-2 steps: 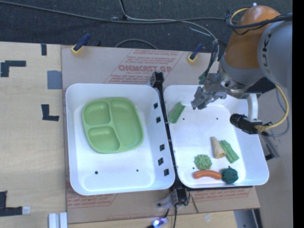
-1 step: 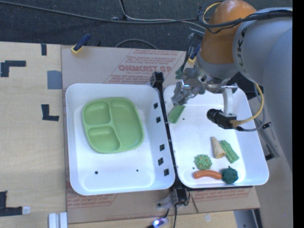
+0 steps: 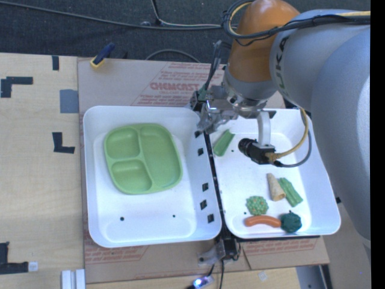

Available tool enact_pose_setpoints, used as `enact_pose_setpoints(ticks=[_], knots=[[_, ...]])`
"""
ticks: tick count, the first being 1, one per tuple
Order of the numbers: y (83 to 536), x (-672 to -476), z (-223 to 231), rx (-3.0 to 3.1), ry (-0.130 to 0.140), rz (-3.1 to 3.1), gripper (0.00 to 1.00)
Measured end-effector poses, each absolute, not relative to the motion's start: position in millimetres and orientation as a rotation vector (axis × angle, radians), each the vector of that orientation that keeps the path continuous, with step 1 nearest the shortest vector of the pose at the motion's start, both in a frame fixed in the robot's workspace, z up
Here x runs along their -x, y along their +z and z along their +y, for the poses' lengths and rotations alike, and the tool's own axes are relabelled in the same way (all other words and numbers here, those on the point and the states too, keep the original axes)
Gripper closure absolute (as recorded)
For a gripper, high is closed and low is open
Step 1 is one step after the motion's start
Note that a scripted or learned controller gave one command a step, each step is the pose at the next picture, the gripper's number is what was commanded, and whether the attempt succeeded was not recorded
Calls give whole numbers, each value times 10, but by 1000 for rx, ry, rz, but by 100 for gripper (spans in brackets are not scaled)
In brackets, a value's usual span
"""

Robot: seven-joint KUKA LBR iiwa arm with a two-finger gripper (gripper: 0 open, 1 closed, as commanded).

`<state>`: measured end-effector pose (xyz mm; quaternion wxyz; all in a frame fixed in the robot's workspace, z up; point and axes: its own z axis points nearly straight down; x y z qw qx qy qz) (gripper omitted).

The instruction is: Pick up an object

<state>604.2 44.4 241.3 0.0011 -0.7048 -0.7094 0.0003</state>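
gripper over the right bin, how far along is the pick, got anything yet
Done: the gripper has reached the right bin's top-left corner, just above a green stick-shaped piece. In hand: nothing visibly between its fingers. Left: the grasp and lift. The tan cone, green strip, orange sausage and two leafy pieces lie in the bin; the green divided plate sits in the left bin.

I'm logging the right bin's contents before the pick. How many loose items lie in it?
5: a green stick by the divider under the gripper, a tan cone, a green strip, a green clump, an orange sausage. The arm may hide more.
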Motion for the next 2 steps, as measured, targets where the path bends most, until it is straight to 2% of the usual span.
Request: enact_pose_setpoints(ticks=[1,2], knots=[[2300,-6153,848,2215,2,-2226,100],[2307,-6150,825,2218,3,-2223,0]])
